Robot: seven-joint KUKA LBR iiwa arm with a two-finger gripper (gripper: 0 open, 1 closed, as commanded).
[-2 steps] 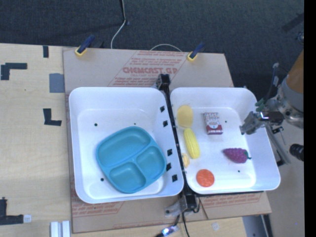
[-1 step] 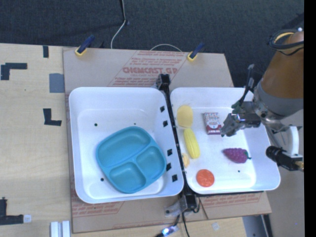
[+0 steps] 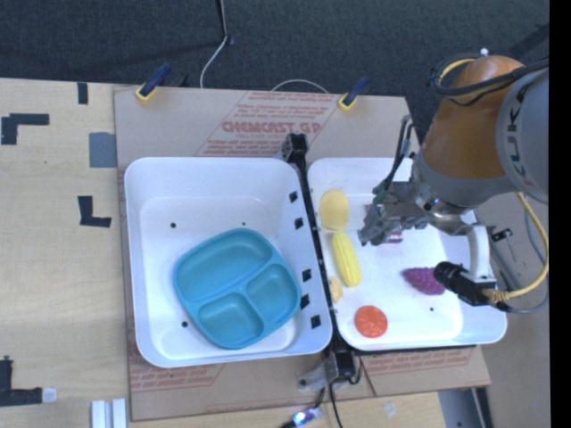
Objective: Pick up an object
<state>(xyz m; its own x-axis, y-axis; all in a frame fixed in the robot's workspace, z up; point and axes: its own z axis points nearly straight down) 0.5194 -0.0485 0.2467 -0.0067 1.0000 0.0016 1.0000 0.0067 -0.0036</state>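
The arm (image 3: pixel 482 123) hides part of the right bin (image 3: pixel 419 333).

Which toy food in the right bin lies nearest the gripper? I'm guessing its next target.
The yellow corn cob, just left of the gripper; the purple piece and orange tomato lie farther.

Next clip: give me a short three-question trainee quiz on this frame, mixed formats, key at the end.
1. True or false: the blue divided plate lies in the left bin.
2. Multiple choice: which item in the right bin lies nearest the camera-side rim? A) corn cob B) orange round piece C) purple piece
3. Fill in: the gripper hovers over the ____ bin.

Key: 1 true; 2 B; 3 right.
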